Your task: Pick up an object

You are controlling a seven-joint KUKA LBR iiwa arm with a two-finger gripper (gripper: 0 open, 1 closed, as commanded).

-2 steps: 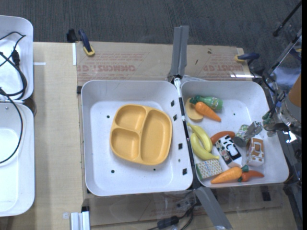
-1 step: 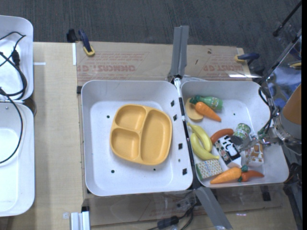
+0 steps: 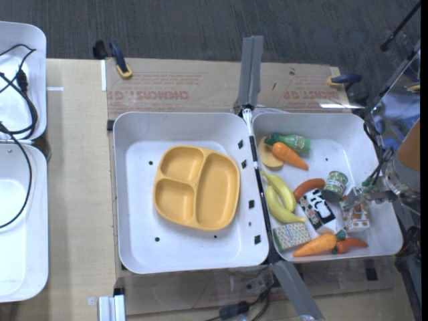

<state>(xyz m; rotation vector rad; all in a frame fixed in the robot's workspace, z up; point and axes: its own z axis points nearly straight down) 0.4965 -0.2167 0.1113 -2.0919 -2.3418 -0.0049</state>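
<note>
The right bin (image 3: 334, 134) holds several toy foods. At its back lie a green bottle (image 3: 289, 141), a carrot (image 3: 289, 154) and a tan round piece (image 3: 271, 156). Two bananas (image 3: 281, 198) lie along the left wall. In the middle are a red sausage (image 3: 309, 187), a small green can (image 3: 336, 181) and a black-and-white box (image 3: 318, 210). A patterned box (image 3: 291, 235), two carrots (image 3: 321, 244) and a small carton (image 3: 356, 217) sit near the front. My gripper (image 3: 363, 194) hangs low at the bin's right side, just above the carton and right of the can.
The left bin (image 3: 134, 179) holds a yellow divided plate (image 3: 197, 187). A grey post (image 3: 251, 72) rises behind the divider between the bins. The arm (image 3: 408, 162) comes over the right bin's right wall. White trays with black cables (image 3: 17, 112) stand at the far left.
</note>
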